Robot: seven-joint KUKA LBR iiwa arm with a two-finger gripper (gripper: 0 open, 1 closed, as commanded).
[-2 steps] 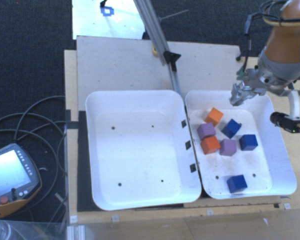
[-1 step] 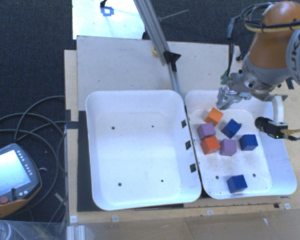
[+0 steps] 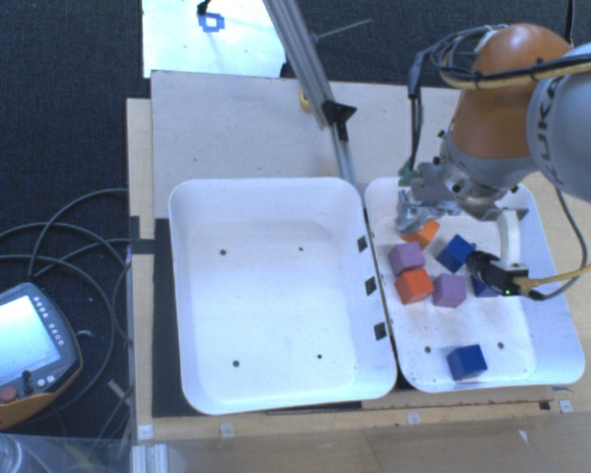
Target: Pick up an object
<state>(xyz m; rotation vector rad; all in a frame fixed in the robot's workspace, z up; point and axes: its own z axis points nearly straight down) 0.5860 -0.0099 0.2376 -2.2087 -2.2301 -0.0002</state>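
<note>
Pale wooden bench (image 3: 236, 126) on dark carpet, bearing two shallow white plastic bins side by side. Left bin (image 3: 276, 289) beside right bin (image 3: 532, 358), rims touching. Right bin holds small cubes: orange cube (image 3: 422, 233) right under gripper (image 3: 414, 217), purple cube (image 3: 407, 257), larger orange cube (image 3: 413, 286), second purple cube (image 3: 449, 290), blue cube (image 3: 455, 252), another blue cube (image 3: 467, 361) apart near front rim. Gripper low over rear left corner of right bin; grip state cannot be told. Handheld control pendant (image 3: 20, 348) with cables on floor at left.

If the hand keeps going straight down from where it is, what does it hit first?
Most likely the small orange block right under the hand, at the far end of the right bin. Height above it is hard to judge from this slanted view.
</note>
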